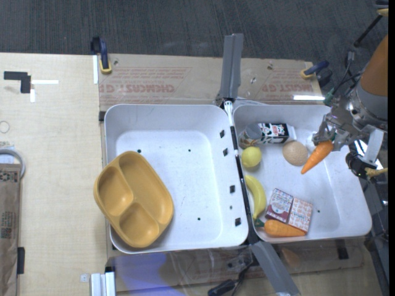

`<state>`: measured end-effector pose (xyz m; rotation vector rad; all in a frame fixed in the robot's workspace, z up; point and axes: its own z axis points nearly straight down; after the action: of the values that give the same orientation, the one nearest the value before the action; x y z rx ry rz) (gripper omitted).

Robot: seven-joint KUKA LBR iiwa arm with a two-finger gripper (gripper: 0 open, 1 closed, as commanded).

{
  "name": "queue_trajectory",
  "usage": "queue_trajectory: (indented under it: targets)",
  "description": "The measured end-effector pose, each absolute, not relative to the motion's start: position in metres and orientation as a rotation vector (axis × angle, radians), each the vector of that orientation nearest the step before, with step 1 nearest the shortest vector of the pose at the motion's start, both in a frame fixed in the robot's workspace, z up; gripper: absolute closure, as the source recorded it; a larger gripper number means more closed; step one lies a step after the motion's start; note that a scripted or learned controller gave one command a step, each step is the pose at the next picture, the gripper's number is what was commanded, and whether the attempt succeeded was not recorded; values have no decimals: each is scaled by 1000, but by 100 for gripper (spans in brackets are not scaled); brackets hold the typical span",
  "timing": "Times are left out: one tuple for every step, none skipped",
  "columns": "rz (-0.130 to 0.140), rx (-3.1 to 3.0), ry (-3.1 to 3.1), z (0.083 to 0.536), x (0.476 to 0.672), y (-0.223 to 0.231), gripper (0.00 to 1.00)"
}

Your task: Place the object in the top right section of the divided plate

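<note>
Seemingly lifted for transfer, the carrot [315, 156] hangs clamped in the end effector [328, 140], with the yellow divided plate [132, 199] far to its left.

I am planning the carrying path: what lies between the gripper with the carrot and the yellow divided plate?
In the camera view, between gripper and plate: egg, lemon, banana, bin walls.

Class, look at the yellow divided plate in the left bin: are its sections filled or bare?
Bare. All three sections of the yellow divided plate show plain yellow; the carrot hangs at the gripper over the right bin.
</note>
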<state>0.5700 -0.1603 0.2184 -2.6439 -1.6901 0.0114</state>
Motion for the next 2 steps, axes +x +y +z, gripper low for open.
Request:
queue_trajectory:
  targets:
    - [10,-2801,-1413,137,523,-146,100]
    - [12,-3082,-586,89,509,-178,100]
